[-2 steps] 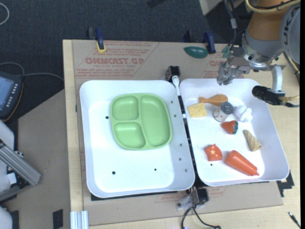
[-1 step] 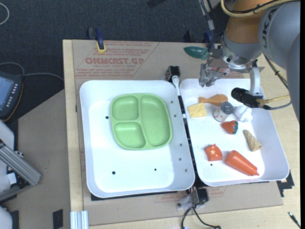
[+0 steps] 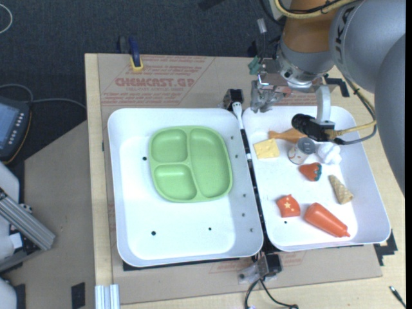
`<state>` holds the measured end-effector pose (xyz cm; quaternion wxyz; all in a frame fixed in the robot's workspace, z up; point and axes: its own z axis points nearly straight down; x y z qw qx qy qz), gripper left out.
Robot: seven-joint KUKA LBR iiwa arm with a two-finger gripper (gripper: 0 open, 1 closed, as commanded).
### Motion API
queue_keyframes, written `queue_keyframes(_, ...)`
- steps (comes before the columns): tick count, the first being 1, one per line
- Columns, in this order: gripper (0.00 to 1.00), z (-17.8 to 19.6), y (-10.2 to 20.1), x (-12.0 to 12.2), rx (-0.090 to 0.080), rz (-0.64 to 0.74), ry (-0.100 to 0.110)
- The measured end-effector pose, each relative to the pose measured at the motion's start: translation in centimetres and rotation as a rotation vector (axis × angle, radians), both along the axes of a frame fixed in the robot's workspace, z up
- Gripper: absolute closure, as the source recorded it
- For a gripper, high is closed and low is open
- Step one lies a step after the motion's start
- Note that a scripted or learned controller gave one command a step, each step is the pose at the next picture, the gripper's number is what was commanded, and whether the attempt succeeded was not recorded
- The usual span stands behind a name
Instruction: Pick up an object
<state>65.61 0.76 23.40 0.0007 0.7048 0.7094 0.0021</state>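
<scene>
Hanging over the far left corner of the right bin point(image 3: 370, 192), the gripper point(image 3: 261, 103) has its fingers slightly apart with nothing between them. Below it lie a yellow cheese wedge point(image 3: 266, 149), a carrot point(image 3: 326, 219), a red pepper point(image 3: 288, 206) and a strawberry point(image 3: 310, 170). A green divided plate point(image 3: 190, 163) sits in the left bin point(image 3: 129, 224)

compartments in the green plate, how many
3 in the green plastic divided plate in the left white bin: a small one top left, another bottom left, a long one down the right.
</scene>
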Motion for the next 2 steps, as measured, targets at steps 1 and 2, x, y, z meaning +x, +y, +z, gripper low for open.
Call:
queue_keyframes(1,1.0,0.08,0.88,-0.18,-0.002,-0.004,0.002)
queue_keyframes(2,1.0,-0.34,1.1,0.29,-0.003,-0.005,0.002)
